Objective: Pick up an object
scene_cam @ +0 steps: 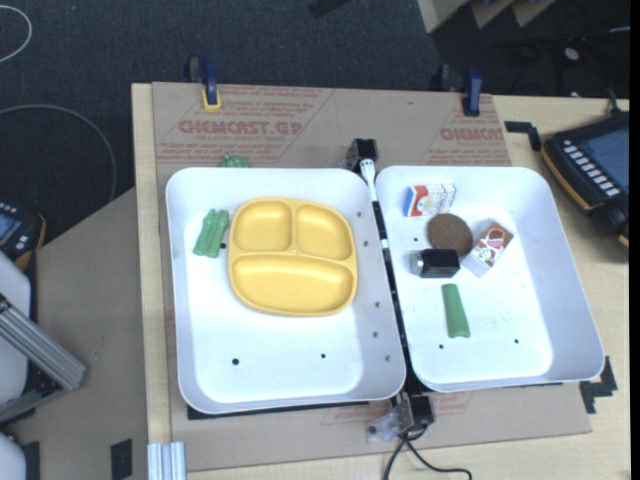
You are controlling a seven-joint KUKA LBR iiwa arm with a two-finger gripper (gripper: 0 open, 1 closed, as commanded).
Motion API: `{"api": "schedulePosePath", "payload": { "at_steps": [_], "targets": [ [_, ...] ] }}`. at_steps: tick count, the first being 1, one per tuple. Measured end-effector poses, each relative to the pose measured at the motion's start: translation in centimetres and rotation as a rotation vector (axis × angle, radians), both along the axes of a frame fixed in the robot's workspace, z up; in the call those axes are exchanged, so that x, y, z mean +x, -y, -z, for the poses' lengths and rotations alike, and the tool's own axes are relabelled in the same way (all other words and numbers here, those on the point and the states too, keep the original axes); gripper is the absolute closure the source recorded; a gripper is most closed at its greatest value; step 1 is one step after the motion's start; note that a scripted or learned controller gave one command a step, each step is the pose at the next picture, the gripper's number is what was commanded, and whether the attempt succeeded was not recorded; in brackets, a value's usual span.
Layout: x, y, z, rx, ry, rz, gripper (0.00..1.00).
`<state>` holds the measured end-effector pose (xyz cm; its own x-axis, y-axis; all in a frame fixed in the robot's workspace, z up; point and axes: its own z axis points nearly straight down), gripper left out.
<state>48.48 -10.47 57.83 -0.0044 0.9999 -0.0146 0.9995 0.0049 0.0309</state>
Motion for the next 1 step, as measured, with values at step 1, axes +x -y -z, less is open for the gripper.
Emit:
{"api": "schedulePosePath", "payload": {
  "at_steps": [1],
  "targets": [
    [0.06,0.0,-1.07,-0.002,0.004,0.0,1.0]
  ]
}}
